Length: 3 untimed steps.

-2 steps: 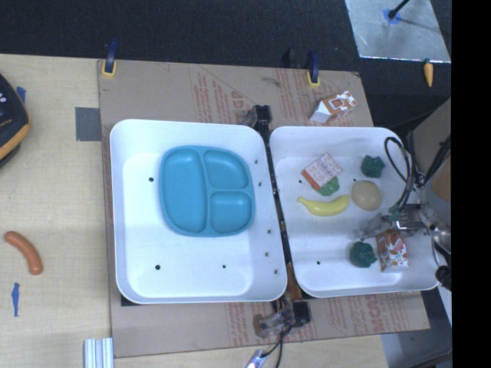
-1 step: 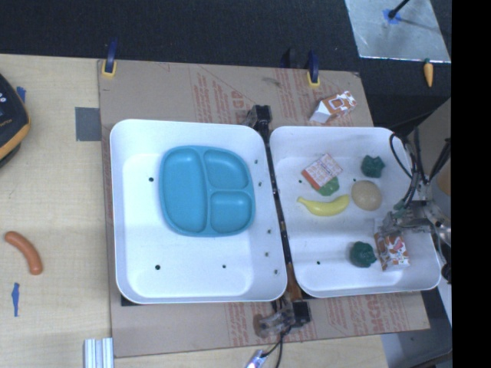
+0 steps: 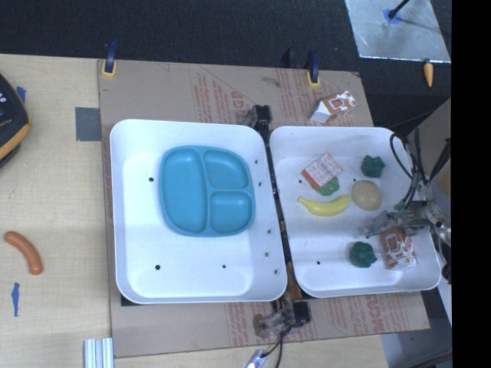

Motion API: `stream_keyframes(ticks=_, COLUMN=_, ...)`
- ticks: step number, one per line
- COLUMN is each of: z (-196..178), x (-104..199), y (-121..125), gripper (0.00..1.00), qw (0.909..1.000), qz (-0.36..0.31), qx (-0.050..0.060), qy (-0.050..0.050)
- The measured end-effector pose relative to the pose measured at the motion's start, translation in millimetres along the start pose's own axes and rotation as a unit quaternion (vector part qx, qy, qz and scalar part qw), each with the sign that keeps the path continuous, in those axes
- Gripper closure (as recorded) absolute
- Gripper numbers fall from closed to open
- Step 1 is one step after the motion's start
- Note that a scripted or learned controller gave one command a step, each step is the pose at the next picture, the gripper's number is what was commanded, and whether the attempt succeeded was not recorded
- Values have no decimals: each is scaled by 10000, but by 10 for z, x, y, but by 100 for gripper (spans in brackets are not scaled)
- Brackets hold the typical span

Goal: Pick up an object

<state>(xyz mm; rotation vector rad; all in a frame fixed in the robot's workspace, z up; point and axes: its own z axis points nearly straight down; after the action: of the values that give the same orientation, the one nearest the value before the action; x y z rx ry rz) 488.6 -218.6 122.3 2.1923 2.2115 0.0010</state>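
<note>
The right bin (image 3: 307, 274) holds a yellow banana (image 3: 324, 205), a beige round object (image 3: 367, 195), a red-and-white packet (image 3: 321, 170) with a small green piece (image 3: 331, 185) at its edge, a dark green item (image 3: 373, 165), a green broccoli-like piece (image 3: 363, 254) and a second red-and-white packet (image 3: 397, 249). My gripper (image 3: 400, 221) shows as thin metal parts low at the bin's right side, just above that second packet and right of the beige object. Nothing is seen held in it.
The left bin (image 3: 130, 274) holds a blue divided plate (image 3: 207, 190). A small carton (image 3: 334, 106) lies on the cardboard behind the right bin. A sausage (image 3: 24, 251) lies on the bench far left, near a black-and-yellow device (image 3: 9, 121). Cables (image 3: 406, 167) hang over the right bin's edge.
</note>
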Motion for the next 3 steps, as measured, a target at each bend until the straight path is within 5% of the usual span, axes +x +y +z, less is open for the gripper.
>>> stream_keyframes(ticks=1, z=303, x=881, y=589, gripper=0, qw=9999, qz=6, qx=111, qy=95)
stream_keyframes(ticks=2, z=302, x=1156, y=1076, gripper=0, qw=9999, qz=22, qx=109, qy=97)
stream_keyframes(ticks=3, z=326, x=959, y=1576, gripper=0, qw=9998, qz=19, qx=145, qy=103)
